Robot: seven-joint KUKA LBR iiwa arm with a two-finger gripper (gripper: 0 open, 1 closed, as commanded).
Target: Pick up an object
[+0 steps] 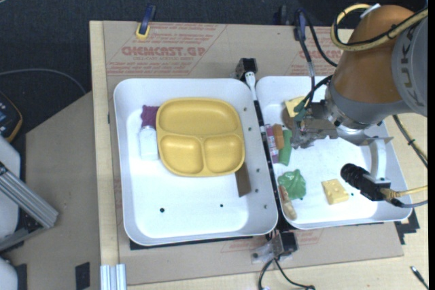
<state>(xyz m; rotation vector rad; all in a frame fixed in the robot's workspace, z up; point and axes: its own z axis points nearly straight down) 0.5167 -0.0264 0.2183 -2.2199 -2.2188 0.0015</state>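
While the left bin (129,166) holds a yellow divided plate (200,136), the fingers (299,129), state unclear, hover over the right bin (353,214).

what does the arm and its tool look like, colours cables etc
The arm is a thick rounded body, orange on its big upper band and grey below at the wrist. A yellow cable loops over the orange part, with thin black cables beside it. The tool is a small dark grey metal assembly under the wrist.
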